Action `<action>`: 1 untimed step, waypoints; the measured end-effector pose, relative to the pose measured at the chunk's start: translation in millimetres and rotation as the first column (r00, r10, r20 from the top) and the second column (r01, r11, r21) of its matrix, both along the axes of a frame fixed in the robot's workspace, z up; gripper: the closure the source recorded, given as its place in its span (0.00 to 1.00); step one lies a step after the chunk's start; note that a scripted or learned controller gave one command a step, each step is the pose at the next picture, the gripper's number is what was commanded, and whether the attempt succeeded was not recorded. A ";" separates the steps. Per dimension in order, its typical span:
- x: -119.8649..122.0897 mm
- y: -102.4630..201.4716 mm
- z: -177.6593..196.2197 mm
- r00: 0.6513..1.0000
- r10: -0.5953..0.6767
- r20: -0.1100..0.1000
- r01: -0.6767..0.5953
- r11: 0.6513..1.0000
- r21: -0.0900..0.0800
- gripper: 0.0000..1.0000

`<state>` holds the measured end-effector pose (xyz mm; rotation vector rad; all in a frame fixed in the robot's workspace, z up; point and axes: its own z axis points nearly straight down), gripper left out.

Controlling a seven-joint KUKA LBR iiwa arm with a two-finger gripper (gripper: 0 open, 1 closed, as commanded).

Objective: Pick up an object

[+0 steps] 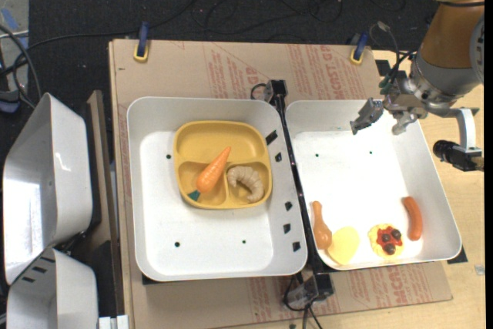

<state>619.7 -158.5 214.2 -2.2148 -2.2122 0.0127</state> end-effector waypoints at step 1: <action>3.0 0.5 8.3 1.000 0.003 0.014 -0.003 1.000 -0.002 0.00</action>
